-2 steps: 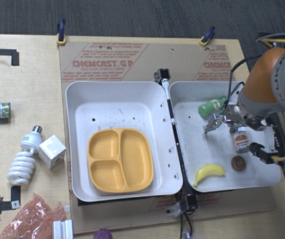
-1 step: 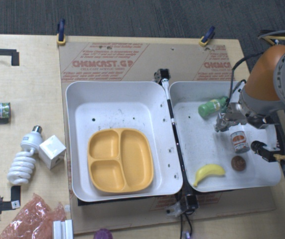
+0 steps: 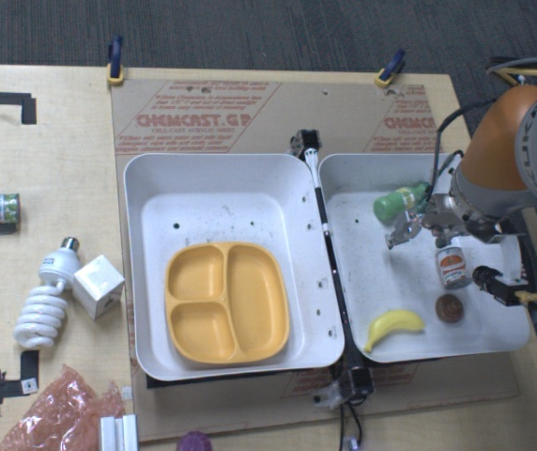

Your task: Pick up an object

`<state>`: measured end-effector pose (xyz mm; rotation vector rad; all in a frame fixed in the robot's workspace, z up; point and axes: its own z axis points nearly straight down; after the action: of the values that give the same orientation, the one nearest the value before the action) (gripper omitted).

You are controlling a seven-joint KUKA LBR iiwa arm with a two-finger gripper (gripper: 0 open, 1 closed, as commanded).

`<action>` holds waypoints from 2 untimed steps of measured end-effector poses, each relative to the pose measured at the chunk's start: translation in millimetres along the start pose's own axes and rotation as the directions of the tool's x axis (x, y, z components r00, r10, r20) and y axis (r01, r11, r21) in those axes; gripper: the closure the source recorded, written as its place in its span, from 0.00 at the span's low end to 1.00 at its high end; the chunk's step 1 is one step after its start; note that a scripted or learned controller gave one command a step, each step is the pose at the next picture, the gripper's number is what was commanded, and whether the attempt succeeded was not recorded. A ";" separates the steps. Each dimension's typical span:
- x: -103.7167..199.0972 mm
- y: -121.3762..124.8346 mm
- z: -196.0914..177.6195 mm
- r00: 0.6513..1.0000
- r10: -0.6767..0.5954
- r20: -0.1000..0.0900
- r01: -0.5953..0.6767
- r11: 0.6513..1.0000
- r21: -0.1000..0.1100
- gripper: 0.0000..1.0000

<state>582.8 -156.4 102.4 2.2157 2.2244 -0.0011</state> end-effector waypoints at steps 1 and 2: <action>24.1 -78.5 10.1 1.000 0.005 -0.002 -0.005 1.000 0.001 0.00; 23.5 -77.2 0.2 1.000 0.006 0.000 -0.006 1.000 -0.002 1.00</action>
<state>505.5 -133.2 102.0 2.2218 2.2169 0.0014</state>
